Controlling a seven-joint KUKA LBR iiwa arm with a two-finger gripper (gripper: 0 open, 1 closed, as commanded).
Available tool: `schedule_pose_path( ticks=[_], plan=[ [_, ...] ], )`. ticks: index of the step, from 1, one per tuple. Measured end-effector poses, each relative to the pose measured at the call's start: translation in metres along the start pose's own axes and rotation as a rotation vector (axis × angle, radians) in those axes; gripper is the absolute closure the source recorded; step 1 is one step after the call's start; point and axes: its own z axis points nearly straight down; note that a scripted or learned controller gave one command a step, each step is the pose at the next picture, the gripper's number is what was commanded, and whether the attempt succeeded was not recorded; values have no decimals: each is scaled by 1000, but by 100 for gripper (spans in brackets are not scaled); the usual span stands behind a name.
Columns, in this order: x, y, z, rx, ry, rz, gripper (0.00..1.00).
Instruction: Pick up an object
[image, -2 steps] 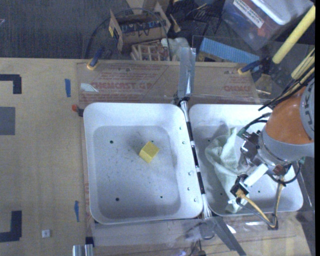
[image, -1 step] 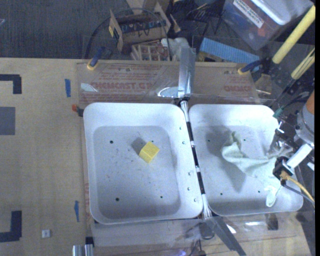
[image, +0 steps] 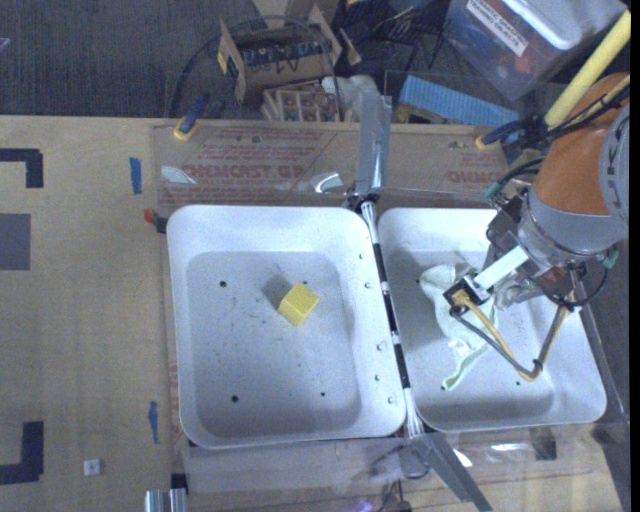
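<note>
A small yellow cube (image: 298, 303) lies near the middle of the left bin (image: 200, 250). In the right bin (image: 575, 395) a pale green-white limp thing (image: 441, 282) is spread near the bin's left wall, and a thin tail of it runs down toward the bin's front. The gripper (image: 520, 294) hangs over the right bin, just right of that pale thing, below the grey wrist and its orange band (image: 578, 148). The gripper's body hides part of the pale thing.
A metal divider (image: 372, 160) runs up behind the seam between the two bins. Cardboard boxes and clutter stand beyond the bench's far edge. Wooden bench surface with blue tape marks stretches to the left of the bins.
</note>
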Motion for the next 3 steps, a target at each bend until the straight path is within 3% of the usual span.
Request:
schedule_pose_path(
  ticks=[1, 2, 3],
  plan=[
    [2, -68, -9, 5, -3, 151, 100],
    [16, -94, 42, 4, -2, 275, 100],
    [63, -153, 59, 0, 1, 472, 100]
  ],
)
